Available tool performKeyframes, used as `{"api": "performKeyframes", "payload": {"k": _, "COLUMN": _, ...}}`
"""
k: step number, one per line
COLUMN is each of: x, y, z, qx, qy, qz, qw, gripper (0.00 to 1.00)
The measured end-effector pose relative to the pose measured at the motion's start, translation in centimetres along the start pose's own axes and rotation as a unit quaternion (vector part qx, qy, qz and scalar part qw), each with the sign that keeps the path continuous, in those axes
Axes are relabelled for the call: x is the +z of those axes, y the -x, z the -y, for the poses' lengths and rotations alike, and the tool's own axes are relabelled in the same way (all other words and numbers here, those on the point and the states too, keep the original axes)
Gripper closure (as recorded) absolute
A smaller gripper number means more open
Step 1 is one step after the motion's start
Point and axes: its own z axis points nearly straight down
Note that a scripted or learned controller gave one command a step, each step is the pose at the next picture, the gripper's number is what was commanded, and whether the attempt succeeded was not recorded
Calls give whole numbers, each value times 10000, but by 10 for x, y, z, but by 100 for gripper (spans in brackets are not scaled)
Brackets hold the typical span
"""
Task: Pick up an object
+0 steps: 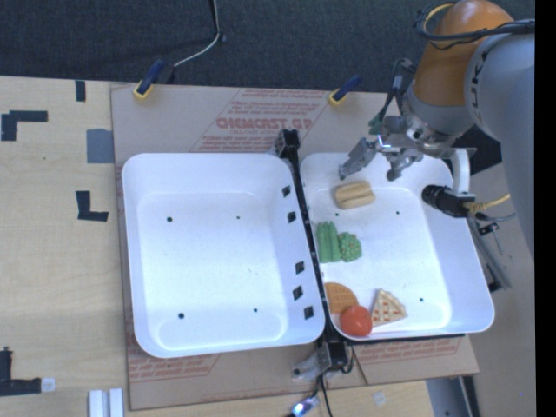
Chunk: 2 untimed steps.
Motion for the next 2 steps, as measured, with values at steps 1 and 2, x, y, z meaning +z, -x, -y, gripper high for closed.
{"api": "performKeyframes", "payload": {"k": 1, "x": -74, "y": 46, "z": -23, "qx": 14, "qy": 49, "qz": 23, "qw": 10000, "gripper": 0}}
{"api": "performKeyframes", "payload": {"k": 2, "x": -227, "y": 76, "z": 26, "qx": 20, "qy": 96, "qz": 36, "qw": 9999, "gripper": 0}}
